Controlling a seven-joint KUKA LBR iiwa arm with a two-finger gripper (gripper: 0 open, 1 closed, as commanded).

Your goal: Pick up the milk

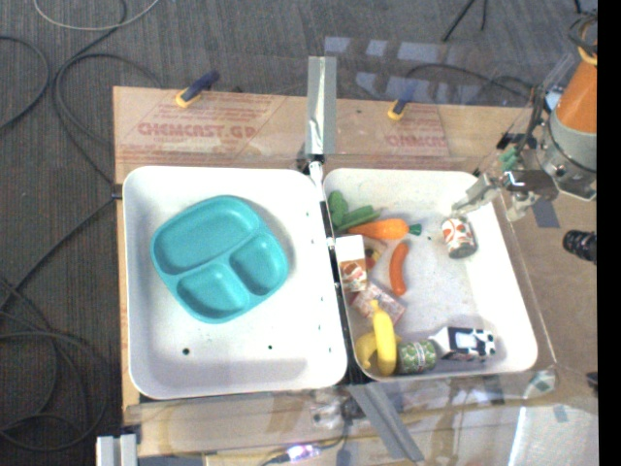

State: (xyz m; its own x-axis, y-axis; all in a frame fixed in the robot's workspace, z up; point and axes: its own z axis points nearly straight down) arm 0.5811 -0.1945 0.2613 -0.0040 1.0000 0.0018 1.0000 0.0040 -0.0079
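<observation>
Nearest, by the front wall of the right bin [522, 304]: the milk carton [472, 343], black-and-white patched, flat on its side. Touches a green jar [418, 356] on its left, with a banana [384, 342] just beyond that. Further back, near the bin's rear right corner: a small can [459, 237]. Above and just behind that can, the jaws, spread, pinching nothing, on the arm [574, 124] reaching in from the right. Well apart from the carton. Risk, as a judgement: dropping straight down and closing on the can instead, or sliding off the carton's flat side and nudging the jar.
</observation>
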